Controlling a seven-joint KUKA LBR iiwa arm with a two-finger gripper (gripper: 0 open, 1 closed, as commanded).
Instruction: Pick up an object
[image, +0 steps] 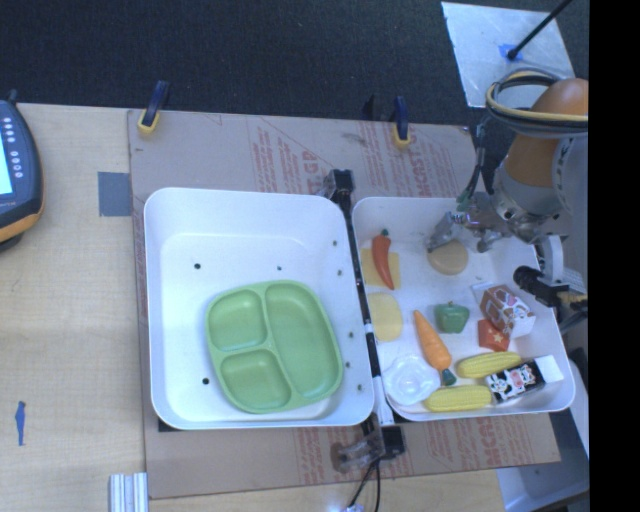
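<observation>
At two o'clock in your right bin (560, 400) | claw (462, 232) hovers over tan round piece (449, 259) | grip state: cannot tell | risk: piece sits flat, may slip.

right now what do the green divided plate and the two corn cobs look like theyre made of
Green divided plate: probably moulded plastic, matte, one even pale green with soft rounded dividers. Corn cobs and: likely plastic toy food, smooth and uniformly yellow with a slight sheen; kernel detail is too small to tell.
</observation>
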